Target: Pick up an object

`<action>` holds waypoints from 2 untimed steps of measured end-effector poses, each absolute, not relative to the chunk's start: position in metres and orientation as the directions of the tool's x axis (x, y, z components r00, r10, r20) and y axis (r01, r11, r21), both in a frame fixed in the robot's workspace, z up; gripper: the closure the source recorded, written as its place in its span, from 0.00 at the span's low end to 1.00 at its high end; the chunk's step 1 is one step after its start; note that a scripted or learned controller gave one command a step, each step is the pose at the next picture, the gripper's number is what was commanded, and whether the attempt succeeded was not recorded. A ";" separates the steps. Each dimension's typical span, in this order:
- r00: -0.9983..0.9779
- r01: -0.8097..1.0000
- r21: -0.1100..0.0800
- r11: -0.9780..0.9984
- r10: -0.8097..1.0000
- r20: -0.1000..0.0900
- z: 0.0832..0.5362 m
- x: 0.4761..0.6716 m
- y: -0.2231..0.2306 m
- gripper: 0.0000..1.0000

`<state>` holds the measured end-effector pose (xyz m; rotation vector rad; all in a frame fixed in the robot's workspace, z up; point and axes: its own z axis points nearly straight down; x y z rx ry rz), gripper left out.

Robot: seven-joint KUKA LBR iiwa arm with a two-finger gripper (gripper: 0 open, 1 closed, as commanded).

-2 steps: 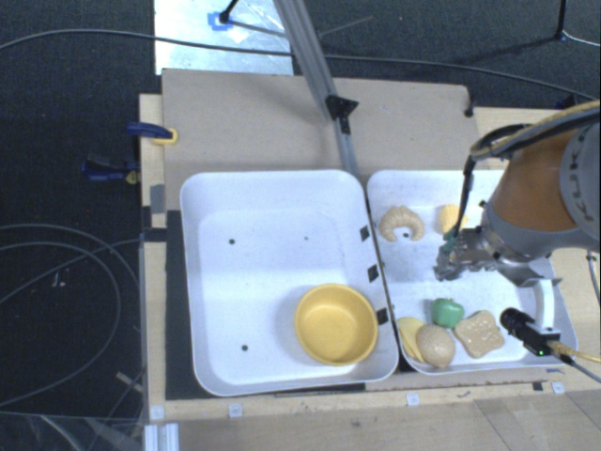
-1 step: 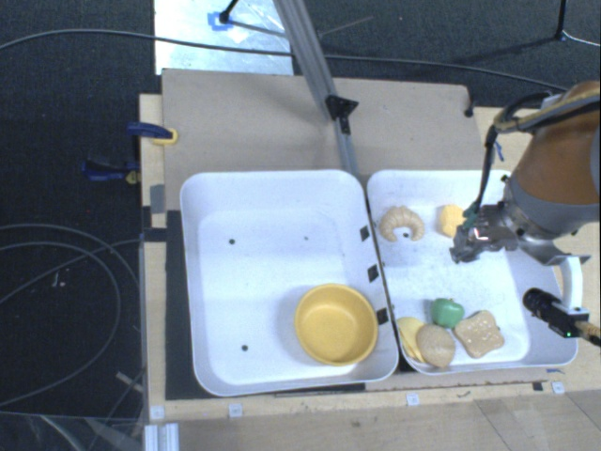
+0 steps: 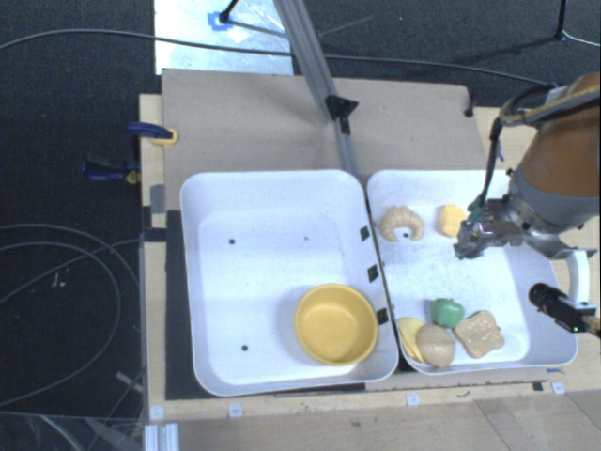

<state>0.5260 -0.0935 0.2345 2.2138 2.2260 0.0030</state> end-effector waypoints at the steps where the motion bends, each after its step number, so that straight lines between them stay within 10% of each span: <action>1: -0.011 1.000 0.002 0.011 1.000 0.002 0.234 0.529 -0.041 1.00; 2: -0.010 1.000 0.000 0.010 1.000 0.002 0.226 0.512 0.016 1.00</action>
